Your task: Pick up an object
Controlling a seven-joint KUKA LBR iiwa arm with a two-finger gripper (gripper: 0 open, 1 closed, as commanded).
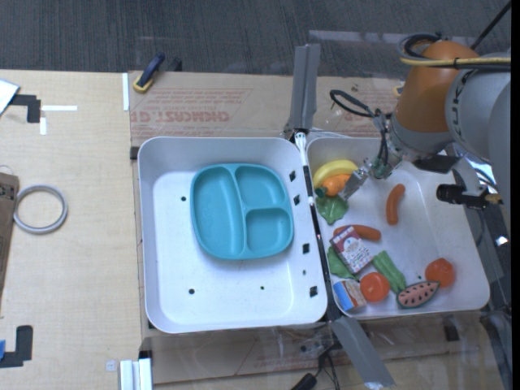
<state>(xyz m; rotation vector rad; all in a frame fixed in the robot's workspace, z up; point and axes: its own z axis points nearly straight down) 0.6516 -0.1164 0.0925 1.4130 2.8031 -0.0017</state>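
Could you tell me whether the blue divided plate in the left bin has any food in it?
Empty: the blue divided plate shows bare blue in all three compartments.

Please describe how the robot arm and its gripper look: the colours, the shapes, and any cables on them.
The grey robot arm has thick, rounded, smooth segments, with a broad orange band above the wrist. Thin black cables loop beside the wrist, and a yellowish cable curls over the orange part. The small two-finger gripper is slim, of silver-grey metal with dark parts; its jaws are too small to describe.
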